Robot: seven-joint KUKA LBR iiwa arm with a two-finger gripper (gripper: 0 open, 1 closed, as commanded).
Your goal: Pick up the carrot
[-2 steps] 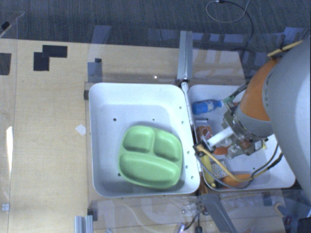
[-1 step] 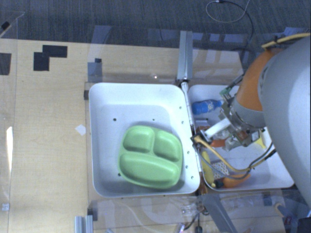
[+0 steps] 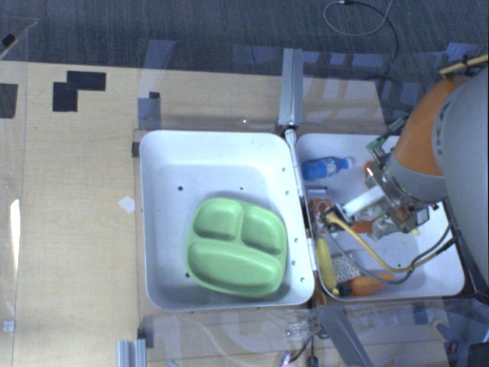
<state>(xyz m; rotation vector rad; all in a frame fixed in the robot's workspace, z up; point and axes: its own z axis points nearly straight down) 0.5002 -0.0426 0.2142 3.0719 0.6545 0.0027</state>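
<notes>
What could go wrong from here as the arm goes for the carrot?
The carrot lies close to the near wall of the right bin, so the tool may strike the rim. The banana and other clutter crowd it, so the tool might nudge or grab the wrong thing.
</notes>
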